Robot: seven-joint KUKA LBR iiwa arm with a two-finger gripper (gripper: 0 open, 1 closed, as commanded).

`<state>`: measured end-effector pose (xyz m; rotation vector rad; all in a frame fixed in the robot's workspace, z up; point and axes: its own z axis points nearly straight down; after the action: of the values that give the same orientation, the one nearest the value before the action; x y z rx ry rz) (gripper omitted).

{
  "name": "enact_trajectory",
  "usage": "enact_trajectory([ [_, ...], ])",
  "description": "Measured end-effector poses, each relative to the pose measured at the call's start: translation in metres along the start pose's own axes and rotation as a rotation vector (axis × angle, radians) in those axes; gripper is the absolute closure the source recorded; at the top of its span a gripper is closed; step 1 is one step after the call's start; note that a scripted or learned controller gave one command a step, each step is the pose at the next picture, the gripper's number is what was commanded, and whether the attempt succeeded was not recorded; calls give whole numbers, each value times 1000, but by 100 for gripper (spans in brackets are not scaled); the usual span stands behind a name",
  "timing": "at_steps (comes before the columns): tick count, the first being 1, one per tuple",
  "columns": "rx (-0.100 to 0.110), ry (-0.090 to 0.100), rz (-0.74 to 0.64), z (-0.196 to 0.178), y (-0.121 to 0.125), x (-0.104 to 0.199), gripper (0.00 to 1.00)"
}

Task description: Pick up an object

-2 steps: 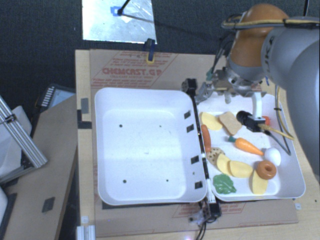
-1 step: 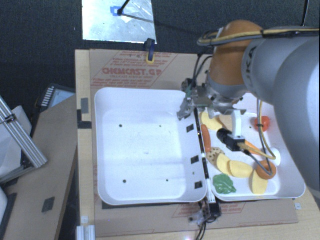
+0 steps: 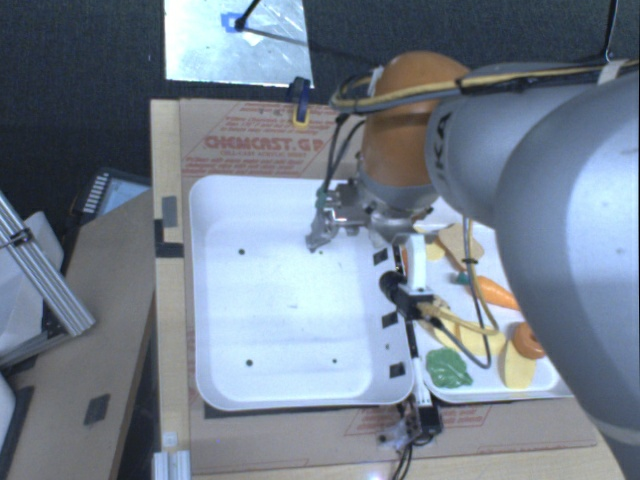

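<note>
My gripper [image 3: 318, 236] hangs low over the far right part of the left white bin [image 3: 270, 318], near the wall between the two bins. Nothing shows between or under it. The right bin [image 3: 500, 393] holds several small things. Among them are an orange carrot [image 3: 497, 293], a long yellow piece [image 3: 470, 336], a green lump [image 3: 449, 368] at the front and a yellow and orange piece [image 3: 520, 356] at the front right. The grey arm hides much of the right bin.
Both bins rest on a cardboard sheet [image 3: 250, 143]. A shiny metal plate [image 3: 235, 28] lies beyond it at the back, with a blue and yellow clamp [image 3: 300, 103] at the cardboard's far edge. Aluminium framing [image 3: 40, 278] stands at the left.
</note>
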<state>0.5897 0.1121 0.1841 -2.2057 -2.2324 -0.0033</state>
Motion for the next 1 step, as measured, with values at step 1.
enact_trajectory([
  [1, 4, -2, 2, 95, 13, 70, 0],
])
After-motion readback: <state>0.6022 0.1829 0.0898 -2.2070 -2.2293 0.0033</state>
